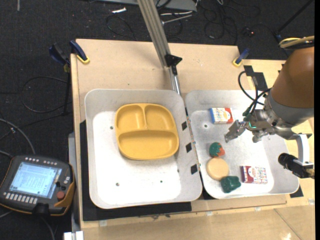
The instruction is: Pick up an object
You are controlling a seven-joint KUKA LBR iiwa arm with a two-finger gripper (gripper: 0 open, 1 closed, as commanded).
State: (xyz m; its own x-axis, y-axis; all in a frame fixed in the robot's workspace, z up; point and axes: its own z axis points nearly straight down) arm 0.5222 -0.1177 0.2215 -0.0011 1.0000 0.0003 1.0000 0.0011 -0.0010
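My gripper [246, 133] hangs over the middle of the right bin [200, 119], open, with nothing between its fingers. A small blue and white box [221, 115] lies just to its upper left. Below and left of it sit a red and green toy fruit [216, 149] and a round tan biscuit [218, 168]. A dark green lump [230, 184] and a red and white box [254, 174] rest near the bin's front edge.
The left bin [100, 149] holds a yellow divided plate [147, 131]. A metal pole [157, 26] slants in from the top to the gap between the bins. A teach pendant [35, 184] lies on the floor at the lower left.
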